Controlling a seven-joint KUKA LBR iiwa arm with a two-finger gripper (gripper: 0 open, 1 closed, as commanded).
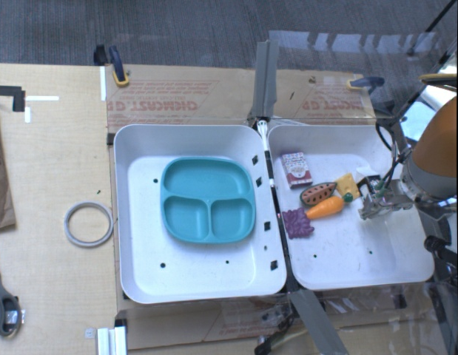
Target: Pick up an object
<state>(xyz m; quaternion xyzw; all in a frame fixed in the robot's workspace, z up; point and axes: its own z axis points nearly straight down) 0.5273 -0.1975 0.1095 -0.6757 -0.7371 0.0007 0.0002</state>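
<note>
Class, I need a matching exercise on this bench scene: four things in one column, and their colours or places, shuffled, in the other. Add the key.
Things
1. divided tray
2. toy carrot
3. roll of tape
4. purple piece

Descriptions
A. on the wooden bench, outside both bins
B. teal, lying in the left bin
C. orange, in the right bin, near the gripper
D. right bin, close to the divider between the bins

Pairs: 1-B, 2-C, 3-A, 4-D
</note>
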